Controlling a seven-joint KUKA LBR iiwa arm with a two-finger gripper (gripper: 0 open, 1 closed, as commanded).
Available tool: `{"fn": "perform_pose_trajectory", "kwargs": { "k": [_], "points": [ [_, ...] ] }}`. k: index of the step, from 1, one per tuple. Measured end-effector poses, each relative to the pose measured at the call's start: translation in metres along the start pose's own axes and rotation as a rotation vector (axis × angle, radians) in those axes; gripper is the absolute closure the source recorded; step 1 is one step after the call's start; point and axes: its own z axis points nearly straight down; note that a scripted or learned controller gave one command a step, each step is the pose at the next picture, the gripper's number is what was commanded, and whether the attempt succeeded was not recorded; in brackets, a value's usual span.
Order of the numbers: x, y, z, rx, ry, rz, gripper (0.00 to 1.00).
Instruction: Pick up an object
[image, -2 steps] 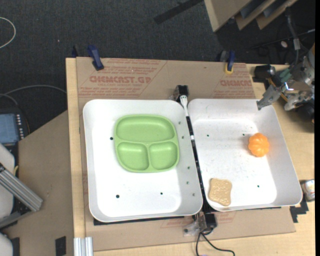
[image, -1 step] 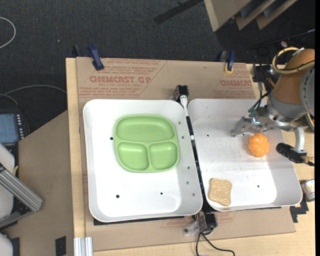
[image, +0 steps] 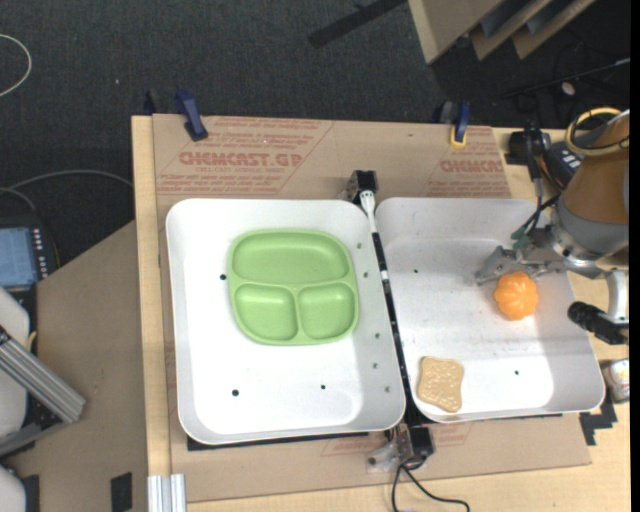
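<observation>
A green divided plate (image: 293, 286) is seen in the left bin (image: 200, 380). In the right bin (image: 560, 385), a tan toast piece (image: 440, 384) lies near the front, and an orange fruit (image: 516, 296) sits just below the gripper (image: 520, 262).

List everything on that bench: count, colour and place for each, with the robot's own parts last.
bins: two, white, side by side on the bench.
divided plate: one, light green, three compartments, lying in the left bin.
orange fruit: one, orange, in the right bin near its far right side.
toast slice: one, tan, in the right bin at its near left corner.
clamps: two, blue, on the bench's far edge.
board: one, brown with red print, under the bins.
arm: one, grey with an orange band, at the right.
end effector: one, grey metal, just behind the orange fruit.
</observation>
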Motion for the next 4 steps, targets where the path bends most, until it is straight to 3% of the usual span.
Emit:
{"fn": "perform_pose_trajectory", "kwargs": {
  "k": [2, 3, 4],
  "points": [
    [0.001, -0.029, 0.000, 0.000, -0.002, -0.001, 0.00],
    [0.001, 0.004, 0.003, 0.006, 0.001, -0.001, 0.00],
    [0.000, -0.049, 0.000, 0.002, -0.001, 0.000, 0.00]
  ]
}}
